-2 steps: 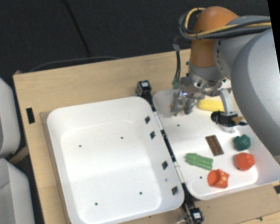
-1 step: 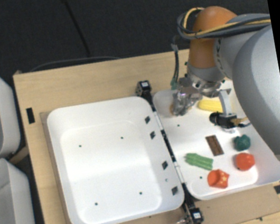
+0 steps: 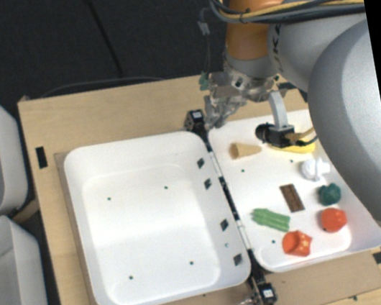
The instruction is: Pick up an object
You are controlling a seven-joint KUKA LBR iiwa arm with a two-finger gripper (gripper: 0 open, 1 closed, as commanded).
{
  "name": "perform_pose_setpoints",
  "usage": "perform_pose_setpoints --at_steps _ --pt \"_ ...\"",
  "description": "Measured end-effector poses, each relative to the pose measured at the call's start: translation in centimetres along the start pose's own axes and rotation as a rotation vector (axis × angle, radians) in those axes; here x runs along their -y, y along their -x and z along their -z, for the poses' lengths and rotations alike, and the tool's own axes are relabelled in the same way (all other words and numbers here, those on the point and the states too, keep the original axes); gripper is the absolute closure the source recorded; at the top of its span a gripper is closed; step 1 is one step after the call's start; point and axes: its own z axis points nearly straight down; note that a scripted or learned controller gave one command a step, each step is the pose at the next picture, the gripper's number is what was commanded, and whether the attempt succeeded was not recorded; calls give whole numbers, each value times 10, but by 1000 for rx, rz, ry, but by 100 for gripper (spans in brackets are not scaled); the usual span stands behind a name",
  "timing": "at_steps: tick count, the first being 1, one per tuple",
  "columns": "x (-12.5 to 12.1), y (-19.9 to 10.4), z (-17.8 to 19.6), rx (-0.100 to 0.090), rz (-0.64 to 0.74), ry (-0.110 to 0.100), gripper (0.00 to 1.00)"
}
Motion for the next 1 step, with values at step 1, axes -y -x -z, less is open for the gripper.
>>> perform_pose_setpoints --at_steps 1 --pt "3 2 138 3 -5 7 100"
